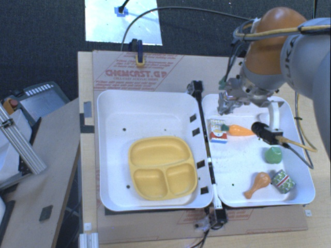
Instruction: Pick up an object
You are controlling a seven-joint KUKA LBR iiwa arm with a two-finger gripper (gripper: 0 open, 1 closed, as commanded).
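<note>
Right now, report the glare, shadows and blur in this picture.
Camera view: strong glare washes out the shiny sheet at top; soft shadow lies under the yellow tray in the left bin; the tool looks slightly blurred; the toys in the right bin stay sharp.

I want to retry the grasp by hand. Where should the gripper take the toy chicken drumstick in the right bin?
Probably the narrow handle end of the drumstick, from above, fingers closing across its width. It lies flat, slanted, thick end up-right near the green patterned block; the thin shaft looks easier to span and has free floor around it.
</note>
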